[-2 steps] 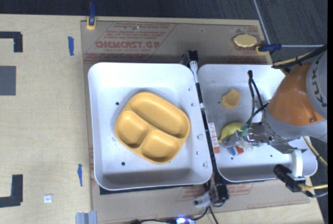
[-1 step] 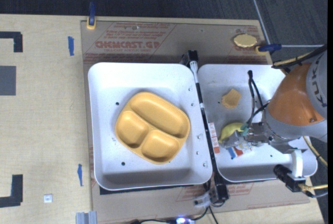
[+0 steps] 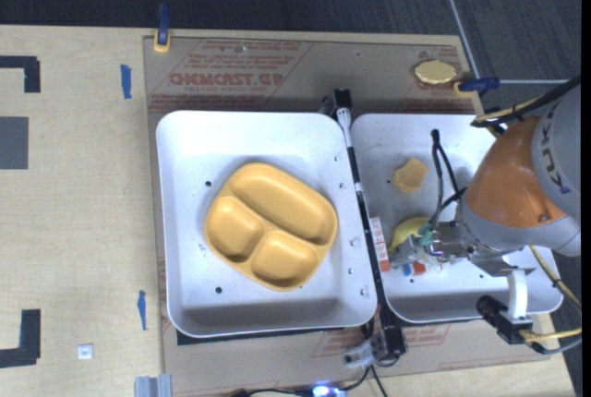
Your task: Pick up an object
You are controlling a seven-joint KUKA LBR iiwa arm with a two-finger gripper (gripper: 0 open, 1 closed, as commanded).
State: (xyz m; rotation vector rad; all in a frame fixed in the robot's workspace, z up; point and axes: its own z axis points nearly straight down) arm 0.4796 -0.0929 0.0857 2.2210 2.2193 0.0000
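Nearby, tan block beside banana

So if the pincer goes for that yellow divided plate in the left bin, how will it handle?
The yellow divided plate looks like rigid moulded plastic, so probably stiff and light. It is wide with rounded, glossy edges, so the fingers may slip or fail to span it. Lying flat in the left bin, it should slide rather than roll.
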